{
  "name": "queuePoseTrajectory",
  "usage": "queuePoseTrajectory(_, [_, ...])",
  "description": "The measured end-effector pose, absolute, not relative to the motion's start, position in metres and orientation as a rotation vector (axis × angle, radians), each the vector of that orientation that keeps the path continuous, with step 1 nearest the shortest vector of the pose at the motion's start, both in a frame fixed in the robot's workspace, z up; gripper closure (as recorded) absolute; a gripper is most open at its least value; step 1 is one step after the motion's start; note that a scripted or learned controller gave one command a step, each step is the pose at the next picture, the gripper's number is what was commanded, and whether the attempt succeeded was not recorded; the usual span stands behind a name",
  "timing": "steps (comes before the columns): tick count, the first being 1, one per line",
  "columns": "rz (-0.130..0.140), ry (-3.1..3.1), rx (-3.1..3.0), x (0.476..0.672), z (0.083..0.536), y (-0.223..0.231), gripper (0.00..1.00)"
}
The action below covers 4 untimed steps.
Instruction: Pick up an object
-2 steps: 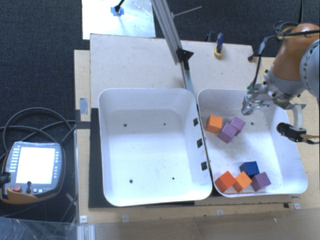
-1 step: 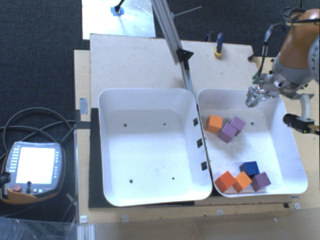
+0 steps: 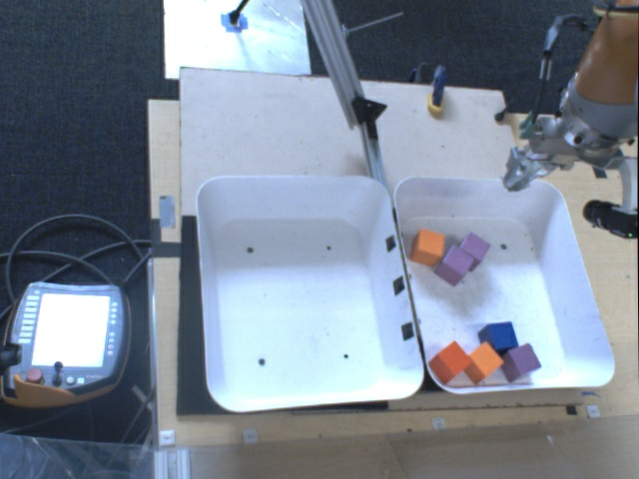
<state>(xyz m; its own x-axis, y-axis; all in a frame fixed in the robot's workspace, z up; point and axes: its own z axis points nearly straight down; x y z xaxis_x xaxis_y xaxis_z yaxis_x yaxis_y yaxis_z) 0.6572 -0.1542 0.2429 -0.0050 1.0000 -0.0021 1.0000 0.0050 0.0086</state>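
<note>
White plastic forms both shallow bins; the left bin [image 3: 215,267] offers broad open floor, while the right bin [image 3: 574,257] carries every block. The gripper [image 3: 519,173] hangs over the right bin's far rim, well apart from the blocks, and the state of the tool cannot be told. Near the bin's middle sit an orange cube [image 3: 428,246] and two purple cubes [image 3: 463,256], touching. Against the near wall cluster two orange cubes [image 3: 465,361], a blue cube [image 3: 498,336] and a purple cube [image 3: 521,361]. All blocks are matte and square-edged.
</note>
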Motion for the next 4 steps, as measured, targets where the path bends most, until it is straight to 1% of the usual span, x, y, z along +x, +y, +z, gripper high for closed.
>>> queuePoseTrajectory(1, [0.007,2.221,2.211,0.659,0.293,-0.155,1.0])
queuePoseTrajectory(2, [0.001,2.232,2.213,0.638,0.274,-0.105,1.0])
queuePoseTrajectory(3, [0.002,2.232,2.213,0.608,0.272,-0.061,1.0])
queuePoseTrajectory(4, [0.003,2.233,2.212,0.599,0.262,-0.013,1.0])
